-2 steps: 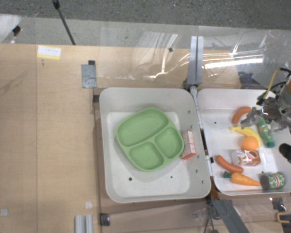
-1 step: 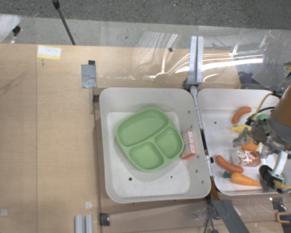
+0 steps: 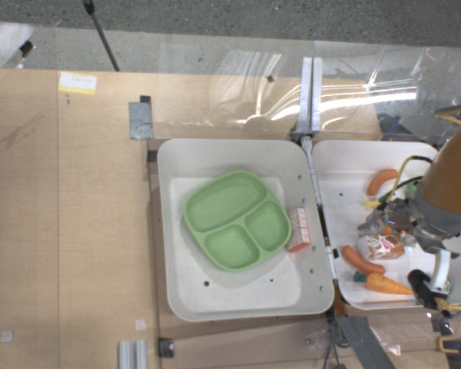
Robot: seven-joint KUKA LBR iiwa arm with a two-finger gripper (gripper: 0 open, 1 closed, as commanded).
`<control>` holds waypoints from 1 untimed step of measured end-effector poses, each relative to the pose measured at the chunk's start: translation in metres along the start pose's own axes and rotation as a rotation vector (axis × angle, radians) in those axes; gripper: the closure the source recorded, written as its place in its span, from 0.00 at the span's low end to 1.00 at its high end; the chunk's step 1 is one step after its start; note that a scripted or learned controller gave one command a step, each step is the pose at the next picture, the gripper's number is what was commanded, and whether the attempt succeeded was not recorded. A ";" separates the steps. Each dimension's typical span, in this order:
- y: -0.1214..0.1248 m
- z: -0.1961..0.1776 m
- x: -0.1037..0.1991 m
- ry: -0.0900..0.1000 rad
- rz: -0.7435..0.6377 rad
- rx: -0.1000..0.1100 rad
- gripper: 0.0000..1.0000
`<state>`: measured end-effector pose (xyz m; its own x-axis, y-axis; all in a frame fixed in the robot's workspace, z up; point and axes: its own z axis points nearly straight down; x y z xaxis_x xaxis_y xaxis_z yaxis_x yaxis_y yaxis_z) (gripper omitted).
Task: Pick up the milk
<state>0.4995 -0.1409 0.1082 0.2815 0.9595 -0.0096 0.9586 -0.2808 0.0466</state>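
A small white and red carton (image 3: 299, 229), apparently the milk, lies in the left bin (image 3: 238, 302) between the green plate and the bin's right wall. My gripper (image 3: 386, 225) hangs over the right bin (image 3: 346, 183), well to the right of that carton. It sits just above a rounded white object with red markings (image 3: 382, 247). The grey arm with its orange band (image 3: 452, 181) hides the wrist.
A green three-part plate (image 3: 235, 220) fills the middle of the left bin. The right bin holds an orange sausage (image 3: 383, 180), two carrots (image 3: 361, 259) (image 3: 389, 285) and a dark object (image 3: 421, 287) near its front. A metal divider (image 3: 311, 98) stands behind the bins.
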 end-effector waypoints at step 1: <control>0.006 -0.014 -0.001 -0.001 0.001 -0.017 1.00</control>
<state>0.5042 -0.1428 0.1224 0.2827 0.9591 -0.0109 0.9574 -0.2815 0.0639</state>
